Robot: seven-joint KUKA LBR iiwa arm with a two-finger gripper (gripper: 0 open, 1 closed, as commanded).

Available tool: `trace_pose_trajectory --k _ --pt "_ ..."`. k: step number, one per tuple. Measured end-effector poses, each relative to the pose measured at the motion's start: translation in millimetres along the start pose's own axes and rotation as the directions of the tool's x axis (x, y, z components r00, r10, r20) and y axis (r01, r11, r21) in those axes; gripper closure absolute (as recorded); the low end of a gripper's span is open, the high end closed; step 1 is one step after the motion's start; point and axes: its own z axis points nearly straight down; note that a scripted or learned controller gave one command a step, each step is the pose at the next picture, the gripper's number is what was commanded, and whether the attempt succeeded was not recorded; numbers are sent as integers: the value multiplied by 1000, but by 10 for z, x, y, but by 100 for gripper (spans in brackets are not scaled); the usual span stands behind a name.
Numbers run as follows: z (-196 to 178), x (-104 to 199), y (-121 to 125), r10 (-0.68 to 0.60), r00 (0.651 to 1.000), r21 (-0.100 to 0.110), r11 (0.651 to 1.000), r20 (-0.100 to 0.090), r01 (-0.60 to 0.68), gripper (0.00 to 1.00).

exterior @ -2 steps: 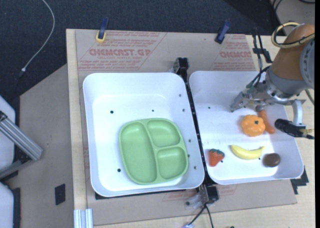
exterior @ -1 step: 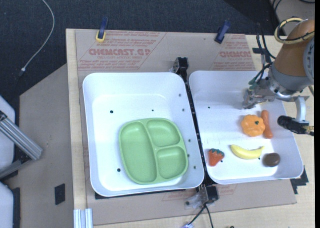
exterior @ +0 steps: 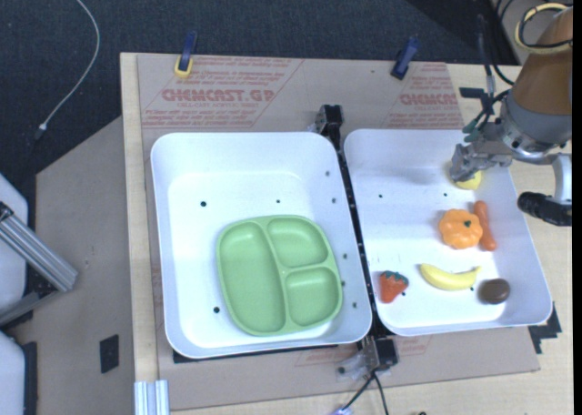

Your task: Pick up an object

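Note:
My gripper (exterior: 467, 167) is low in the far right part of the right bin (exterior: 409, 213), right over a small yellow object (exterior: 468, 183) that peeks out from under it. Nearer the front lie an orange pumpkin-like toy (exterior: 460, 228), a thin orange carrot (exterior: 486, 226) beside it, a yellow banana (exterior: 447, 277), a red strawberry (exterior: 393, 286) and a brown round piece (exterior: 494, 291). The grey arm with its orange band (exterior: 546, 76) comes in from the right.
The left bin (exterior: 182, 186) holds a green divided plate (exterior: 277, 272). A black clamp (exterior: 329, 118) sits between the bins at the back. Blue clips (exterior: 405, 57) hold the cardboard sheet under the bins.

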Motion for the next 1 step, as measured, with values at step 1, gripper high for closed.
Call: trace_pose_trajectory --k 1 --pt "-618 -35 90 0 1000 -3 1000 1 0 100"
